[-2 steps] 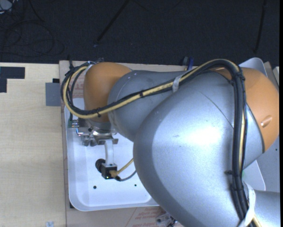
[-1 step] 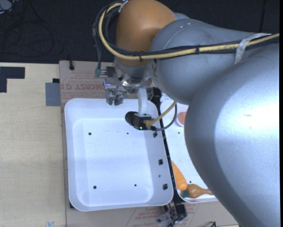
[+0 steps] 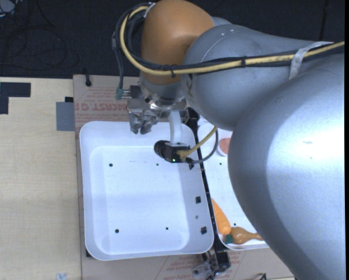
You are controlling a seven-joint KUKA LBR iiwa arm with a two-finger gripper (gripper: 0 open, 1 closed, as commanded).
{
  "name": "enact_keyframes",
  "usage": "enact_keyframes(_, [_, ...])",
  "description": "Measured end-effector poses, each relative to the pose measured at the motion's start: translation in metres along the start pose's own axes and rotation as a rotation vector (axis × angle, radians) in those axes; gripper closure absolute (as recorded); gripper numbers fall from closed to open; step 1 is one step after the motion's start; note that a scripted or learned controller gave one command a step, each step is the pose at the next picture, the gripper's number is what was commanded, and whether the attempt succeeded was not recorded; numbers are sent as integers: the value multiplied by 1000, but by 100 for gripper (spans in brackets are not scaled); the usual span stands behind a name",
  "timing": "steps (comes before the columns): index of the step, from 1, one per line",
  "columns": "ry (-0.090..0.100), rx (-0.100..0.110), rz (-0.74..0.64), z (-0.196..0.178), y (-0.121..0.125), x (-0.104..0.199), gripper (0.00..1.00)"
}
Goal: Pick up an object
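Two white bins sit on the bench (image 3: 34,174). Above the left bin (image 3: 139,206) hangs the claw (image 3: 141,123); I cannot tell its state.

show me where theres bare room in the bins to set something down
The left bin offers the widest patch: bare floor from its near wall up to the end effector hanging over its far edge. The right bin is crowded: the arm covers most of it, with an orange carrot-like piece, a tan piece and a pink object along the visible strip.

red mirrored lettering on cardboard (image 3: 101,105), unreadable
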State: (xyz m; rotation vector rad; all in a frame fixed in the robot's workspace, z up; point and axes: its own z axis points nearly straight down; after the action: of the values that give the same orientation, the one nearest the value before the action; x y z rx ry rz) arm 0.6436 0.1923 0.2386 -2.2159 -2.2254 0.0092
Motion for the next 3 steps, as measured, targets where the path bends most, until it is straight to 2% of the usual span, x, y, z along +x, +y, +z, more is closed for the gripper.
enact_keyframes(1, [-2, 3, -5, -9, 0, 1, 100])
enact_keyframes(2, [5, -5, -1, -83, -51, 40, 100])
enact_keyframes(3, [0, 6, 1, -42, -111, 52, 100])
